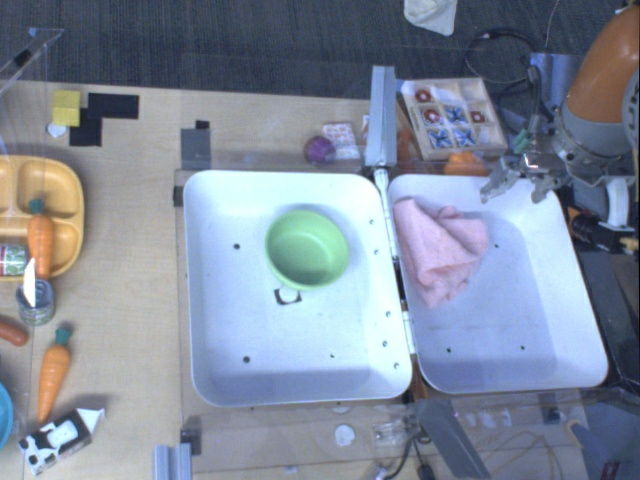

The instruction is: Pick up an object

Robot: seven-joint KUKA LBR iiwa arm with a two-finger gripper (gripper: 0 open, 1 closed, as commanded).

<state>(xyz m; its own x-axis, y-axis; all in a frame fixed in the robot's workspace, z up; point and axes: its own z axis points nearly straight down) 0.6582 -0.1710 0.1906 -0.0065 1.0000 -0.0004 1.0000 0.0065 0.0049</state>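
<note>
Over the right bin's (560,268) far edge, at about 1 o'clock from its centre, the gripper (522,180) hangs with its two fingers splayed apart and nothing between them: released, no grasp. Arm (600,68) enters from 3 o'clock, orange band visible at top right. Candidate picks: a crumpled pink cloth (440,246) lying in the right bin, up against its 9 o'clock wall, and a green bowl (307,247) sitting upright in the left bin (230,348), slightly toward 12 o'clock of centre, with a small dark clip-like thing (288,296) just at the bowl's 6 o'clock; too small to identify. Cloth is the nearer target, sitting at roughly 8 o'clock from the gripper, near but not touching. My read: this is the approach step, before any descent; task essentially not started. Next move calls for translating toward 8 o'clock over the cloth's raised fold, dropping with jaws wide, then closing on a bunched ridge. Risk: soft fabric may slip out or only a thin edge gets pinched.
</note>
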